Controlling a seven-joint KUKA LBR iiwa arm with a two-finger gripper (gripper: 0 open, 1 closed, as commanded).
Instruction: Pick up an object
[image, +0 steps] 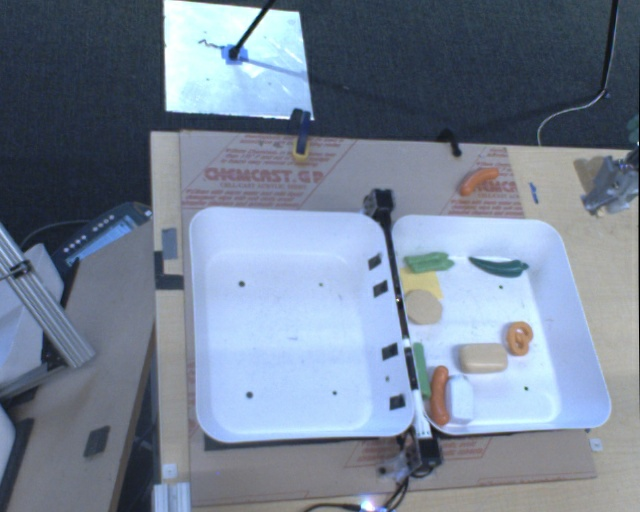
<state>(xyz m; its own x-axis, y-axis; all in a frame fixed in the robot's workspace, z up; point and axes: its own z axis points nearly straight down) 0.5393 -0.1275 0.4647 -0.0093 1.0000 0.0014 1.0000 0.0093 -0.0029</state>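
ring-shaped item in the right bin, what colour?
Orange, seen in the camera view: the ring lies beside a tan block.

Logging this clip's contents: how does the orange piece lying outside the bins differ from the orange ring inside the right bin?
The orange piece on the cardboard is long and slightly curved; the orange ring is a closed loop with a hole. The long piece lies on the brown sheet beyond the right bin's far rim; the ring lies inside that bin, just right of the tan block. Both are orange, small and lying flat.
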